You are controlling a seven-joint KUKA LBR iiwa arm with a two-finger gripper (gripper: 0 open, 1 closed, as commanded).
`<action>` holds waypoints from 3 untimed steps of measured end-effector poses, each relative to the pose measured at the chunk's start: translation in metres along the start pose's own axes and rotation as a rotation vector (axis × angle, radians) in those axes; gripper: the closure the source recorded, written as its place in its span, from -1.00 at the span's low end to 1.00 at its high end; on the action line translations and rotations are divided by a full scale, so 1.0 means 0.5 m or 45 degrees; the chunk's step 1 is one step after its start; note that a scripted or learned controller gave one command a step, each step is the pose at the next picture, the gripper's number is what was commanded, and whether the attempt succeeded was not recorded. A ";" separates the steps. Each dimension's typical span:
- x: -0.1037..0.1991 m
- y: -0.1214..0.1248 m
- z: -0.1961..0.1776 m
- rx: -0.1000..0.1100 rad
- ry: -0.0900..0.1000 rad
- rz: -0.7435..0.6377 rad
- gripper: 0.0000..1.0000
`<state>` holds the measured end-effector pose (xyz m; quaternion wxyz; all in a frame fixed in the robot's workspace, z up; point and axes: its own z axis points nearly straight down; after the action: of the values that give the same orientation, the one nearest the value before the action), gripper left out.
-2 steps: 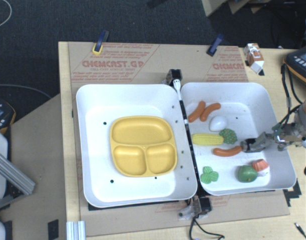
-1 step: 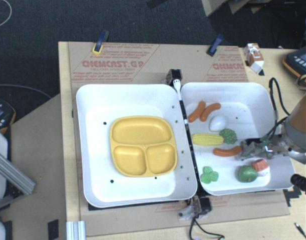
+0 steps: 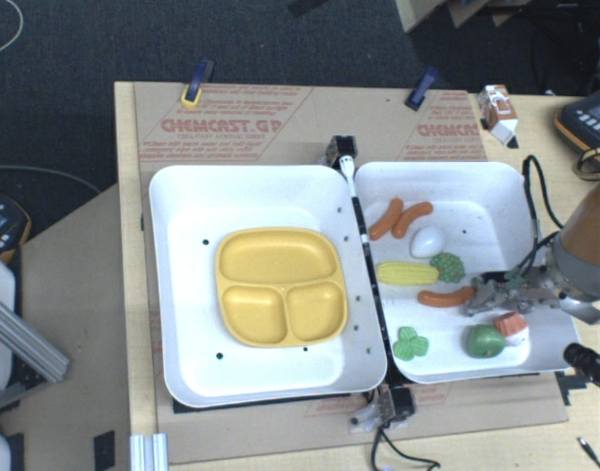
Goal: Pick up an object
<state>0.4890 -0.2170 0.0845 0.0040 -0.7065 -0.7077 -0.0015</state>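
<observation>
The right bin (image 3: pixel 457 180) holds several toy foods. Two orange sausages (image 3: pixel 398 219) lie at the back beside a white egg (image 3: pixel 426 240). A corn cob (image 3: pixel 408 274) and a broccoli floret (image 3: pixel 447 266) sit in the middle. A third sausage (image 3: pixel 441 298) lies just left of my gripper (image 3: pixel 484 298), which reaches in low from the right, close to that sausage's right end. Below the gripper sit a green round fruit (image 3: pixel 484 340) and a small red and white piece (image 3: pixel 513 327). A green leafy piece (image 3: pixel 410 342) lies at the front left.
The left bin (image 3: pixel 182 263) carries a yellow divided plate (image 3: pixel 280 285). A black cable (image 3: pixel 531 199) runs along the right bin's right wall. The bench edge lies beyond the bins, with a small box (image 3: pixel 498 111) at the back right.
</observation>
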 end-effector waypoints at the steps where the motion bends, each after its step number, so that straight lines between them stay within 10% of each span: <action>1: -0.003 0.000 -0.021 -0.004 -0.007 0.001 1.00; 3: -0.012 0.012 -0.238 -0.015 -0.015 0.001 1.00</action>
<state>0.4955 -0.2239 0.2037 -0.0045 -0.7067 -0.7075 -0.0013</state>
